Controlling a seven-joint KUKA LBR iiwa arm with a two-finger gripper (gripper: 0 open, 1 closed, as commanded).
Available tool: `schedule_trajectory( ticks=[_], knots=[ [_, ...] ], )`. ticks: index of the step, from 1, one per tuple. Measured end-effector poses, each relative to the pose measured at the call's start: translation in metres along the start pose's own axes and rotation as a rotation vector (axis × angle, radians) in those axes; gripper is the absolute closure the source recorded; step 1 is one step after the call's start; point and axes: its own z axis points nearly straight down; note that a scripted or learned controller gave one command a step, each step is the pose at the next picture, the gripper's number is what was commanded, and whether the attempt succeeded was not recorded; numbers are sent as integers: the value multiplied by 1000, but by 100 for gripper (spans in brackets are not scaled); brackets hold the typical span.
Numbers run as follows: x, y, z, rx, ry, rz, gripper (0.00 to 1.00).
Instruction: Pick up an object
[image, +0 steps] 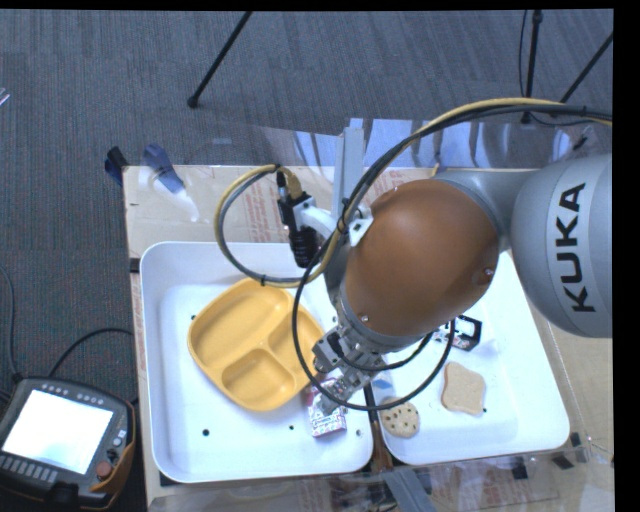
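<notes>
My gripper (335, 385) hangs below the arm's orange band, low over the inner edge of the left bin (160, 300). Just under it lies a small purple and white packet (326, 418), partly covered by the gripper body. A yellow divided plate (250, 345) lies in the left bin, to the gripper's left. In the right bin (535, 400) rest a chocolate-chip cookie (401, 419) and a tan toast-shaped piece (464, 388). A black and white item (468, 333) peeks out beside the arm.
The ridge between the two bins (375, 440) runs right beneath the gripper. Black and yellow cables (245, 215) loop from the wrist over the back of the left bin. A teach pendant (62, 435) lies on the floor at the lower left.
</notes>
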Motion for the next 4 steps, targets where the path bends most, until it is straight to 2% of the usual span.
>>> schedule_trajectory(
  ticks=[1,3,4],
  knots=[
    [35,19,-36,6,3,-431,100],
    [33,18,-48,-3,-19,-417,100],
    [94,36,-13,4,1,-77,100]
  ],
)
